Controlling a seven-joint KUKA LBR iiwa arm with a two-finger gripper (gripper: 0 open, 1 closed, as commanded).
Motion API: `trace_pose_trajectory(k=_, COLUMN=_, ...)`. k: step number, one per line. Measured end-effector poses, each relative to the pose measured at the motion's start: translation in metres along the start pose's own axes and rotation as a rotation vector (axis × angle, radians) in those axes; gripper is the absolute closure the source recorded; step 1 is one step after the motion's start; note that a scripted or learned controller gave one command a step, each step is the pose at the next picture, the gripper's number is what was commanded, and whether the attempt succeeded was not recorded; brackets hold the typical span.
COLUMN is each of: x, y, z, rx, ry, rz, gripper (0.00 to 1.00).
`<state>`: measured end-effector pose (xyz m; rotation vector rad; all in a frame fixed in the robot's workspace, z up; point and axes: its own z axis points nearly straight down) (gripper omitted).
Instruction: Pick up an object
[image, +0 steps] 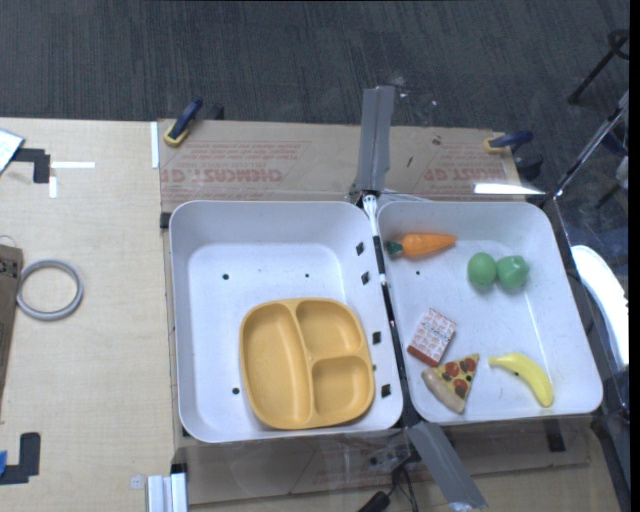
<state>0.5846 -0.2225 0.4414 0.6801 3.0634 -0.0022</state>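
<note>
The right bin (560, 250) holds several toy foods. An orange carrot (424, 244) lies near its back left corner. Two green round fruits (497, 271) sit side by side to the carrot's right. A small red-and-white packet (432, 336) rests by the bin's left wall, with a pizza slice (452, 379) just in front of it. A yellow banana (526, 375) lies at the front right. In the left bin (200, 300) sits a yellow divided plate (305, 361) with three compartments.
A roll of tape (46, 288) lies on the wooden bench to the left of the bins. Cardboard (300, 165) spreads behind the bins, held by blue clamps (183, 122). A grey post (376, 140) stands between the bins at the back.
</note>
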Motion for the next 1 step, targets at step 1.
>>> trace_pose_trajectory(k=1, x=-0.0016, y=0.0007, z=-0.0094, rx=0.0, ry=-0.005, rz=0.0, gripper=1.0)
